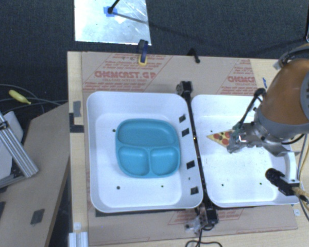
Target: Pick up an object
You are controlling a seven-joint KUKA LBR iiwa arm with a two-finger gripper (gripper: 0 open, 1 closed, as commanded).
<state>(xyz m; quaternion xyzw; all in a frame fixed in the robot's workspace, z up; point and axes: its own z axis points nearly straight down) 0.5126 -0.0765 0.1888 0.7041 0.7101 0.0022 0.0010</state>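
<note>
Right white bin (237, 189): flat yellow toy pizza slice with red spots (220, 136) lies at nine o'clock of the floor, tip toward the divider. Grey gripper (235, 142) sits at the slice's crust end; finger state: cannot tell. Slice likely light, stiff, thin; pinch across the thicker crust edge. Left bin holds a blue divided plastic plate (147, 147).

The arm (293, 99) is a thick rounded body, orange-brown above and grey at the wrist. A black cable (250, 107) runs along its side. The pincer (236, 142) is small, metallic grey.
</note>
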